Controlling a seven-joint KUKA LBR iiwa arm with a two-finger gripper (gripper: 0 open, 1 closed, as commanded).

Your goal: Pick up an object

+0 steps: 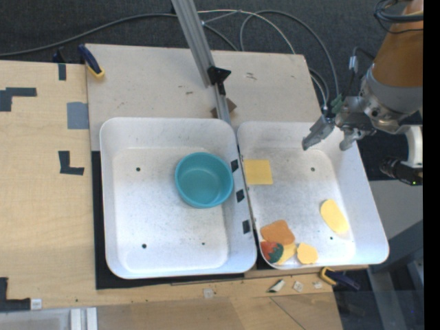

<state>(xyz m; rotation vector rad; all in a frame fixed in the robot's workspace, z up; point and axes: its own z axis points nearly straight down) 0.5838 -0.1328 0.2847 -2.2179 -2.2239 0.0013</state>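
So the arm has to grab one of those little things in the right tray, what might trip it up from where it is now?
The gripper hangs open near the right bin's far rim, away from every item, so a straight descent would likely close on nothing. The yellow square lies flat and may slip the fingers. The orange piece, the multicoloured ball and the small yellow piece crowd one corner, so a grab could knock neighbours.
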